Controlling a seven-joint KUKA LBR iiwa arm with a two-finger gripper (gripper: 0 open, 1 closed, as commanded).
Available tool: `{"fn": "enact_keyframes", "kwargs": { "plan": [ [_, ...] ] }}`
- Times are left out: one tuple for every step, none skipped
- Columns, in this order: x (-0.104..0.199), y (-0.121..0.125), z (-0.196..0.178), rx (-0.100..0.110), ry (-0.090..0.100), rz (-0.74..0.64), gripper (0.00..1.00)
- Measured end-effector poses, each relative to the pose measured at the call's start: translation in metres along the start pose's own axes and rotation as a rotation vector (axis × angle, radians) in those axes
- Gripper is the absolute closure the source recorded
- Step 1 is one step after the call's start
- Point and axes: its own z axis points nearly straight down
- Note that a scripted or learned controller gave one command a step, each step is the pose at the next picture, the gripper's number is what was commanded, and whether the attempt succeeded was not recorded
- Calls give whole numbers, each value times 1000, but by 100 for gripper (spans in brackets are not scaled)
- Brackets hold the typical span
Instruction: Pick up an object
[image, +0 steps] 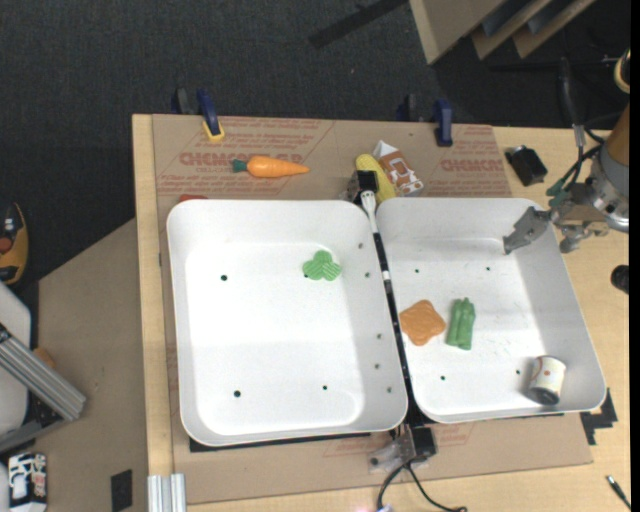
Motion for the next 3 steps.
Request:
{"fn": "enact_keyframes", "kwargs": {
  "plan": [
    [0,1,-11,-3,-1,0,100],
    [0,1,-21,-6,-3,-1,100],
    [-1,2,-32,-9,-5,-2,100]
  ]
}}
